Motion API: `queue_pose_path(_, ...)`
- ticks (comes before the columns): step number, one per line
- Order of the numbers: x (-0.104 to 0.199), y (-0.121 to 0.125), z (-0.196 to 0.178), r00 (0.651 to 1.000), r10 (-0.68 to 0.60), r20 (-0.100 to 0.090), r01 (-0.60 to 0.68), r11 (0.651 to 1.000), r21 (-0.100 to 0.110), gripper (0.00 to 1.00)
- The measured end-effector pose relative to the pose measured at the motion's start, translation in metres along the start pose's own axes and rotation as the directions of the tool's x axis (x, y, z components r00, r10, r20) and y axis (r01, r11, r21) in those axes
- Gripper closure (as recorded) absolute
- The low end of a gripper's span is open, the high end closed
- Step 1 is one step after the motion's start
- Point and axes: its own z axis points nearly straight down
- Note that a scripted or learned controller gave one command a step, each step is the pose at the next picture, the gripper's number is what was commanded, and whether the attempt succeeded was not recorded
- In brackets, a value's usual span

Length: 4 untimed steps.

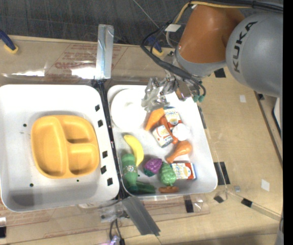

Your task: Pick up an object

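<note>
My gripper (155, 98) hangs over the far part of the right bin (121, 106), its fingers open with nothing between them. Just below it lies an orange carrot (154, 118). Beside the carrot are two small white-and-orange cartons (171, 117) (162, 135) and a white ball (182, 131). Farther toward the front lie a yellow banana (134, 148), an orange drumstick-shaped toy (181, 149), purple grapes (153, 165), a green broccoli (167, 174) and a red-and-white carton (186, 170).
The left bin (8, 111) holds a yellow divided tray (64, 146). A green toy (130, 167) and a dark green vegetable (141, 188) lie along the right bin's front left. The grey arm with its orange band (205, 32) looms over the far right.
</note>
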Motion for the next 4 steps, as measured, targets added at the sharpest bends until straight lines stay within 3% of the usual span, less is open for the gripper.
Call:
queue_pose_path(1, -0.003, 0.085, 0.005, 1.0, 0.007, -0.011, -0.007, 1.0, -0.006, 1.0)
queue_pose_path(2, -0.019, -0.001, -0.06, 0.951, -0.311, -0.006, 0.311, 0.951, -0.004, 1.0)
queue_pose_path(3, 0.025, 0.057, -0.028, 0.913, -0.407, -0.009, 0.407, 0.913, -0.01, 1.0)
queue_pose_path(4, 0.042, -0.076, -0.122, 0.77, -0.638, -0.004, 0.638, 0.77, -0.006, 1.0)
